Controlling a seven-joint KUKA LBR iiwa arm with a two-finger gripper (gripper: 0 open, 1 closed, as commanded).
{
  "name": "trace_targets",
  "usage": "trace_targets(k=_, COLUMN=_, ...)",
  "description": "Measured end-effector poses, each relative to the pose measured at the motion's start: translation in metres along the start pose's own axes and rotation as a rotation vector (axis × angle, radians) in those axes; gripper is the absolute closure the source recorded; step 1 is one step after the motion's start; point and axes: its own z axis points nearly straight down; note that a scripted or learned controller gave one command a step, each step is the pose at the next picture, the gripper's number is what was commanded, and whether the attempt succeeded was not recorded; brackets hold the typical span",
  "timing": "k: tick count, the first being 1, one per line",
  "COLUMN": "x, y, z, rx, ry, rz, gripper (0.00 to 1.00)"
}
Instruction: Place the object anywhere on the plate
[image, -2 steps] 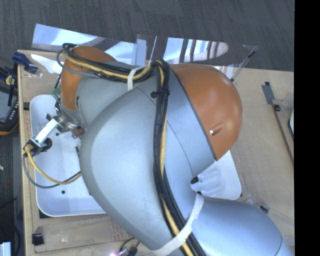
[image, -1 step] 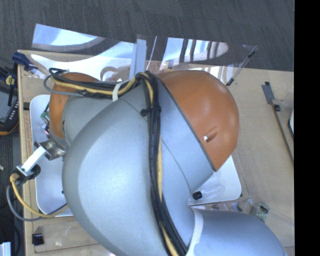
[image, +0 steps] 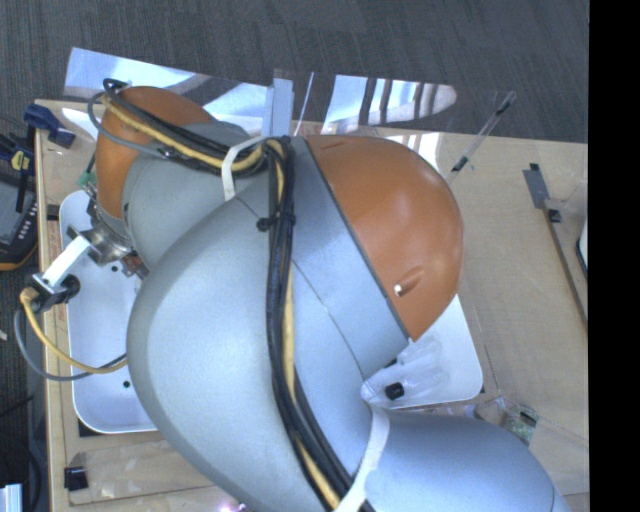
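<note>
One camera looks down at a slant from above the bench (image: 520, 260), so near the arm (image: 250, 340) that it hides most of the white bin (image: 100, 330).

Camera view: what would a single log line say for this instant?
arm: covers most of both bins | left bin: edge visible | right bin: corner visible | gripper: hidden | plate, object: hidden

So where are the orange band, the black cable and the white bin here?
Orange band (image: 400, 225): camera view, middle of its rounded shell.
Black cable (image: 280, 330): camera view, its run down the grey arm.
White bin (image: 95, 350): camera view, its bare floor, left.
</note>
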Motion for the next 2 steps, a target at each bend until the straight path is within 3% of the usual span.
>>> trace_targets(k=1, x=-0.0088, y=-0.0066, z=-0.0722, rx=0.001, ry=-0.001, rz=-0.073, gripper=0.00)
trace_targets(k=2, x=-0.0089, y=-0.0074, z=-0.0715, rx=0.003, ry=-0.002, rz=-0.075, gripper=0.00)
